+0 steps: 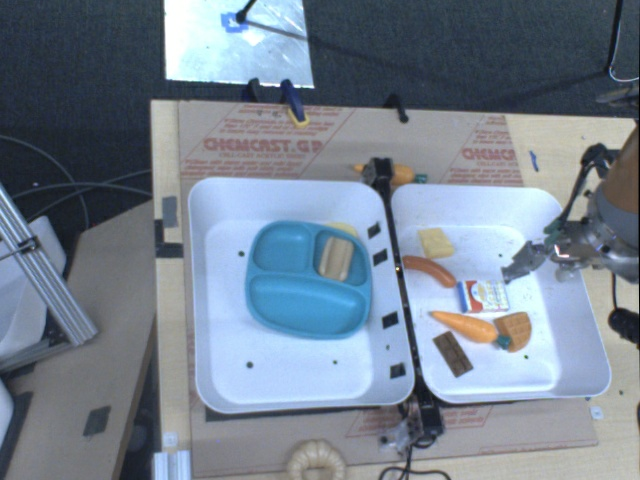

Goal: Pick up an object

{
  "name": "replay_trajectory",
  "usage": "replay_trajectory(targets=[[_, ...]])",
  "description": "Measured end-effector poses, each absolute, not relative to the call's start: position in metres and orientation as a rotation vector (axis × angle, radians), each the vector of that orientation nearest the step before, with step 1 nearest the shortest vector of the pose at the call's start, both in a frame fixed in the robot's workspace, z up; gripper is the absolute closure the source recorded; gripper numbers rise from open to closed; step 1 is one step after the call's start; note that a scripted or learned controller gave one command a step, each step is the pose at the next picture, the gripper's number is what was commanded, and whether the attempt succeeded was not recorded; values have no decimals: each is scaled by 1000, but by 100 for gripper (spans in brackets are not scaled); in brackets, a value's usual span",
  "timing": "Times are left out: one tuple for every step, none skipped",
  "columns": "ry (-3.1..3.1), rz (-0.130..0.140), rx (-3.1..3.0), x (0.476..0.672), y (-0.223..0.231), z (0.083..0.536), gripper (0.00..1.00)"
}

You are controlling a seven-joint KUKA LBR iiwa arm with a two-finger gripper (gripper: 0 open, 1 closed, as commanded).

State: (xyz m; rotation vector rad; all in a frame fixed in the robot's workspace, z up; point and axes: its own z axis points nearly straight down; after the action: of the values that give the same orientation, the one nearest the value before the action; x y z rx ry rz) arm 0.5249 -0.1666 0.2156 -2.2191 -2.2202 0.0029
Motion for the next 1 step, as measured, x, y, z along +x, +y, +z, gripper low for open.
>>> replay_trajectory(targets=[[-2221, 1, -2218, 526, -160, 172, 0]])
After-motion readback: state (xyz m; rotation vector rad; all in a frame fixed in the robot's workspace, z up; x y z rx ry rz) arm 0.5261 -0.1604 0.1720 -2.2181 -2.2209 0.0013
